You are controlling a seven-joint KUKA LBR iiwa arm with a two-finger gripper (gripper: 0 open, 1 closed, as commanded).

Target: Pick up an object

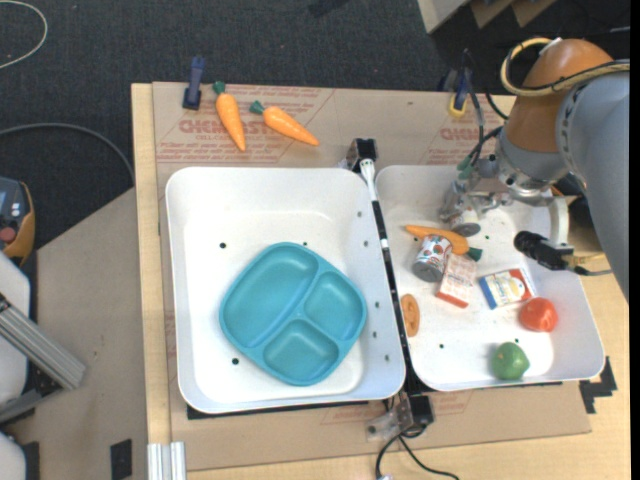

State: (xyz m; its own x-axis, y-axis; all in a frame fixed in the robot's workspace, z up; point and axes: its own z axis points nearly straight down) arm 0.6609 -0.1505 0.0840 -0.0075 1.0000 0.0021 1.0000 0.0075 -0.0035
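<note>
Cardboard (300,118) underlies both bins, dark carpet (100,28) beyond; pincer (466,206) state unclear.

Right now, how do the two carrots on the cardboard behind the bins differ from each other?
The left carrot points nearly straight toward the bins, green top away; the right carrot lies more crosswise, its tip aimed toward the right bin. The left carrot sits by a blue clamp; the right carrot does not. Both are orange, green-topped, outside the bins.
</note>
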